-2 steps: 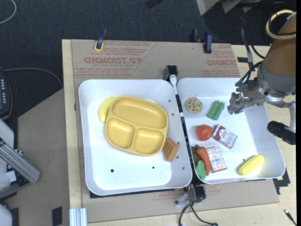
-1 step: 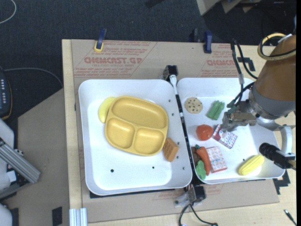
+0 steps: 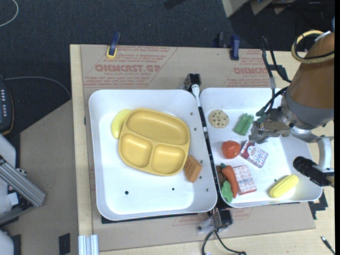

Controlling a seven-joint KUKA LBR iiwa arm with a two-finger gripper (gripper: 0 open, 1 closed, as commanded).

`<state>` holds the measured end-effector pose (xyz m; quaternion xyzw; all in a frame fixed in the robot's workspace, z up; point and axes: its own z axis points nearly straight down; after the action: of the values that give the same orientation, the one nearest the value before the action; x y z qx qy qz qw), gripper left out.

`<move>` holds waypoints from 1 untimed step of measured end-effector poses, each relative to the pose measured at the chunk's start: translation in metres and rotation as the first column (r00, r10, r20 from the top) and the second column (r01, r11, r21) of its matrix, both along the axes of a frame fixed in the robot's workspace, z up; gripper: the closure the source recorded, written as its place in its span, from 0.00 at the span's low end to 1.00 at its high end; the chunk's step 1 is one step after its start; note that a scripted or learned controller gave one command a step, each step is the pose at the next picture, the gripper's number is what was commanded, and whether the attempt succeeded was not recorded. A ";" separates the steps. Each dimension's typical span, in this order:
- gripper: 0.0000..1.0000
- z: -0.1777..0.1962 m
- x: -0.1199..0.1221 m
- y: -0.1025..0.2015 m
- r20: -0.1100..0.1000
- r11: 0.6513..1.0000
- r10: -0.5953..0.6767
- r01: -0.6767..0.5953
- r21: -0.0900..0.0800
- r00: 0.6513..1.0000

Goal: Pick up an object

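Observation:
My gripper (image 3: 256,136) hangs over the middle of the right bin (image 3: 276,97), reaching in from the right. Its tip is just above a small red-and-white packet (image 3: 255,155). A red tomato (image 3: 230,149) lies just left of that packet. A green vegetable piece (image 3: 243,124) sits close to the gripper's far left side. A round cookie (image 3: 218,119) lies further left. Toward the front are a carrot (image 3: 229,180), a red-and-white box (image 3: 244,179) and a yellow corn cob (image 3: 283,186).
The left bin (image 3: 106,158) holds a yellow divided plate (image 3: 154,141), a yellow banana-like piece (image 3: 119,122) tucked at its far left, and a brown waffle piece (image 3: 192,169) at its right. Clamps stand on the bench's far edge.

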<state>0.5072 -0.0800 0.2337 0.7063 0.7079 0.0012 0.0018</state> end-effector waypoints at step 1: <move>1.00 -0.003 -0.006 -0.014 -0.005 1.000 -0.003 0.003 0.001 1.000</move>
<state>0.5011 -0.0940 0.2312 0.7076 0.7066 -0.0002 -0.0004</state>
